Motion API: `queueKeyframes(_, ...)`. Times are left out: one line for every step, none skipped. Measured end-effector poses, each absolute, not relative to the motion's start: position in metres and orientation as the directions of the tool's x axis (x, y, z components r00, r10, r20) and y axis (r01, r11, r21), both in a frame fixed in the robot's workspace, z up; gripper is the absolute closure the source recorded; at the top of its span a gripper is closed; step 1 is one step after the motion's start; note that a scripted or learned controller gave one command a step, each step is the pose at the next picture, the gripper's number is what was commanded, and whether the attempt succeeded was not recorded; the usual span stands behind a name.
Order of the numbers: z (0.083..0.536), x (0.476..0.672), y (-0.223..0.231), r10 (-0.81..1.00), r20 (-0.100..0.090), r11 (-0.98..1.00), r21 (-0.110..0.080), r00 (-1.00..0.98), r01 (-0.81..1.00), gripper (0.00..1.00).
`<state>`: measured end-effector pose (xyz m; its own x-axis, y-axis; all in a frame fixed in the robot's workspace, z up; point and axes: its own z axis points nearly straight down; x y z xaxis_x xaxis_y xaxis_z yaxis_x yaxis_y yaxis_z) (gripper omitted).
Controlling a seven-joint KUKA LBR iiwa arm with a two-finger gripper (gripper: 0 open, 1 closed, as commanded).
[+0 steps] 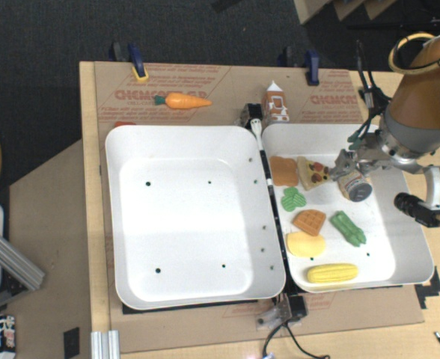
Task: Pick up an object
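Plastic toy foods lie clustered in the right-hand shallow white bin (411,264), in the right half of the frame. A brown bread-like slice (283,171) sits at the cluster's upper left, with a pale wedge bearing red spots (310,173) just to its right. Below them come a small green leafy piece (292,199), an orange waffle-patterned piece (309,221), a green ridged pickle-shaped piece (348,228), a rounded yellow piece (305,244) and, nearest the bottom rim, a yellow corn cob (333,274).

The gripper (352,179) hangs over the upper middle of this bin, just right of the spotted wedge. A grey cylindrical part is at its tip; whether the jaws are spread or pressed together cannot be told from this view, and no object shows between them. The grey arm with its orange band (422,99) enters from the right edge.

The left-hand white bin (130,223) fills the centre-left. Above it, on the cardboard sheet (227,88), lie an orange toy carrot with a green top (182,102) and, further right, a small brown-and-white carton (276,103).
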<state>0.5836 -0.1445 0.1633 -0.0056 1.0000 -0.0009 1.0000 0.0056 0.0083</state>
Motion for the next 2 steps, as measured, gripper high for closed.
queueKeyframes(0.187,0.618,-0.068,1.000,0.002,0.009,0.007,-0.009,1.000,1.00)
queueKeyframes(0.219,0.640,0.004,1.000,0.002,0.009,0.007,-0.009,1.000,1.00)
